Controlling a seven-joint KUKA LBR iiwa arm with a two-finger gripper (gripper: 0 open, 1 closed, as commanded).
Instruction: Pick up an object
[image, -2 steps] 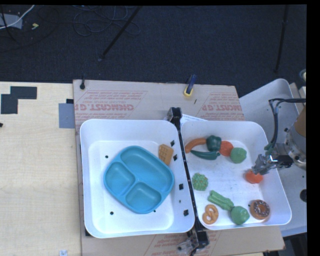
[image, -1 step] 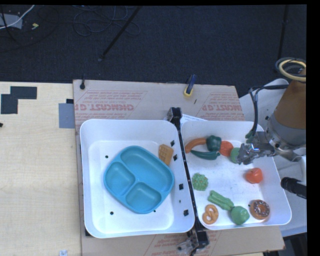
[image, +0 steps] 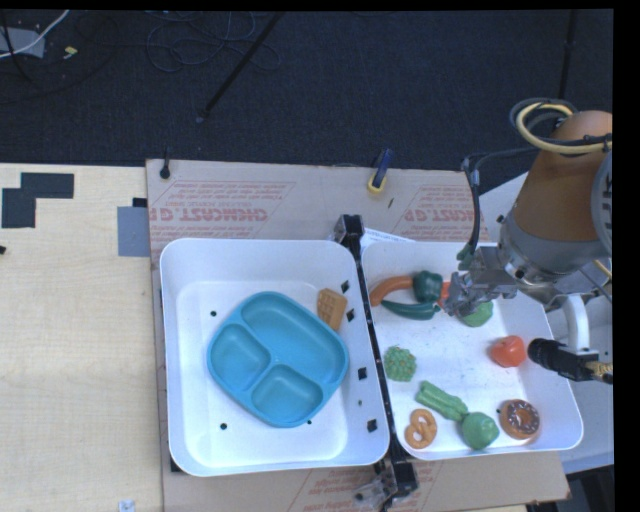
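Observation:
My gripper (image: 466, 297) is low over the back of the right bin (image: 560, 400), reaching in from the right. Just under and beside it lies a light green round toy (image: 480, 316), partly hidden by the gripper. To its left are a dark green pepper (image: 425, 289) with a long dark green piece (image: 405, 310) and an orange curved piece (image: 388, 288). Whether anything is held cannot be made out.
The right bin also holds a broccoli floret (image: 400, 363), a red tomato (image: 508, 351), a green pod (image: 441, 400), a pretzel (image: 421, 429), a green ball (image: 479, 430) and a donut (image: 519, 419). In the left bin (image: 190, 420) lie a blue divided plate (image: 277, 358) and a waffle piece (image: 331, 307).

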